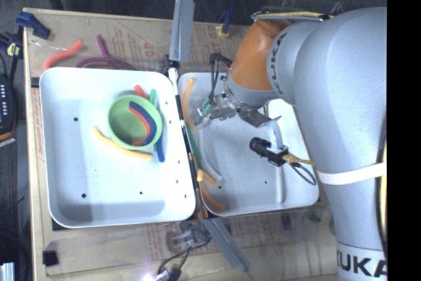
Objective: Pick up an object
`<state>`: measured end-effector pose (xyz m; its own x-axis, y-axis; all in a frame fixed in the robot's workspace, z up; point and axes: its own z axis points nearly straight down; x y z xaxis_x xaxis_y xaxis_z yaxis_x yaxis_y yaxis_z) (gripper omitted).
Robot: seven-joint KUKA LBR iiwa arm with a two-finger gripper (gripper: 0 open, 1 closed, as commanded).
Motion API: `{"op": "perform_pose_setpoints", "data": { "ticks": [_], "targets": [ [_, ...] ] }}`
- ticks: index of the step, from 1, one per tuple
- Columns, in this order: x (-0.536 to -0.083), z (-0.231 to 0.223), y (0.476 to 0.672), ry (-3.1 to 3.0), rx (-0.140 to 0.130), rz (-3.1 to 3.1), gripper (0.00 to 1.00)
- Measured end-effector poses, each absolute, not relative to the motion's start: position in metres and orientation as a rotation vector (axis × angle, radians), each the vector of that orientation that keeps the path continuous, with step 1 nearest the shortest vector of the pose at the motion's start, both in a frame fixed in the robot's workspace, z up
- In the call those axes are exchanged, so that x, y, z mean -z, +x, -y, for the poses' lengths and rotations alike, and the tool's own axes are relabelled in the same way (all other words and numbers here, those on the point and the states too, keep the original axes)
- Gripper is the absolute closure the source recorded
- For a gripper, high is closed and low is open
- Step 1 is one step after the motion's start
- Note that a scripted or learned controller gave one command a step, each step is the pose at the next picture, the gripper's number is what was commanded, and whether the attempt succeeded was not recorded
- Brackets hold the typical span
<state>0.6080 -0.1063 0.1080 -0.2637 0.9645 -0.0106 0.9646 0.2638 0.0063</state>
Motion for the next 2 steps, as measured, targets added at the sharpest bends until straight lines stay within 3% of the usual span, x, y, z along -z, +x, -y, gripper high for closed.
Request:
{"op": "perform_pose_setpoints", "data": {
  "ticks": [1,2],
  "targets": [
    [-0.155,0.168,0.624,1.492,0.0,-2.762,1.0],
    [-0.209,0.124,0.628,1.671,0.0,-2.659,1.0]
  ]
}}
